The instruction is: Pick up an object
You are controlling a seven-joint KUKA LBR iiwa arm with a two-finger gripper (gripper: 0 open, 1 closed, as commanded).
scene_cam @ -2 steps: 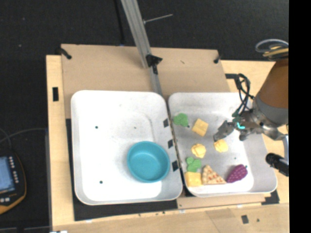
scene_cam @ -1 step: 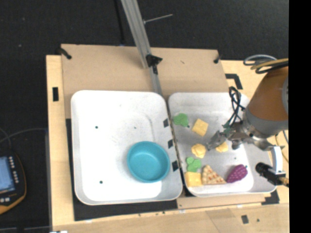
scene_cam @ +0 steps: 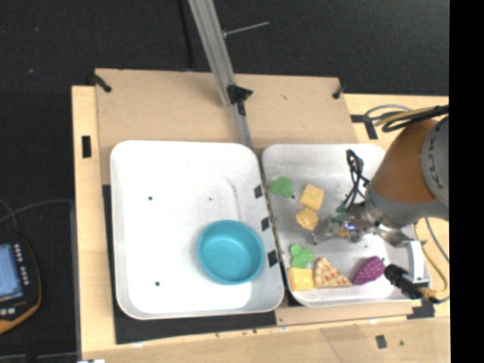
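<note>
The arm (scene_cam: pixel 408 176), grey w/ an orange band, reaches in from the right over the right-hand white bin (scene_cam: pixel 302 156); its pincer (scene_cam: pixel 333 229) sits low near the bin's middle, pointing left, small and blurred, so can't tell whether it's apart or together, and nothing is seen clamped in it; just left of the tip lies a yellow block (scene_cam: pixel 307 219), close to it, contact unclear; a second yellow block (scene_cam: pixel 311 197) lies above that one; a green leaf-like piece (scene_cam: pixel 282 187) is near the bin's upper left; along the near edge, left to right: a green piece (scene_cam: pixel 301 255) above a yellow chunk (scene_cam: pixel 301 279), a waffle-patterned wedge (scene_cam: pixel 330 274), a purple grape-like toy (scene_cam: pixel 368 270); the left white bin (scene_cam: pixel 151 172) holds a teal bowl (scene_cam: pixel 229 251), upright, near its lower right corner; both bins rest side by side on the tan surface (scene_cam: pixel 174 104).
</note>
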